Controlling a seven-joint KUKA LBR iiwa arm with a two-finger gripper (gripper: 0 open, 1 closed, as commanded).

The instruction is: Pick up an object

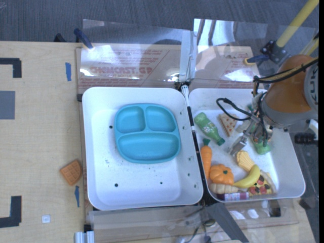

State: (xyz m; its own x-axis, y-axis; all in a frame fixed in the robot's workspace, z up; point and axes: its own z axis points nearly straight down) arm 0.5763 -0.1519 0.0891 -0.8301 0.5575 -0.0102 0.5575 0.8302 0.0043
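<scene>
The arm comes in from three o'clock and hangs its gripper (253,135) low over the right bin (296,178), close to that bin's centre and pointing down toward its floor; whether the pincer is spread or pinched I cannot tell, since wrist and cabling blur it. Candidate things to pick lie crowded in this bin: a green toy bottle (208,127) at about ten o'clock from the gripper, a pizza slice (227,124) just beside it toward nine, a small green piece (262,147) right under the wrist at about five, a corn cob (245,160) at six, then a banana (248,178), a small pumpkin (221,174) and a carrot (206,158) down toward seven and eight. Nothing is visibly caught between the tips, so the grasp looks not yet made. The left bin (96,151) carries a blue divided plate (147,132) at its middle, well apart from the arm. A brown waffle-like piece (71,171) lies outside on the bench, at nine o'clock of the left bin
</scene>
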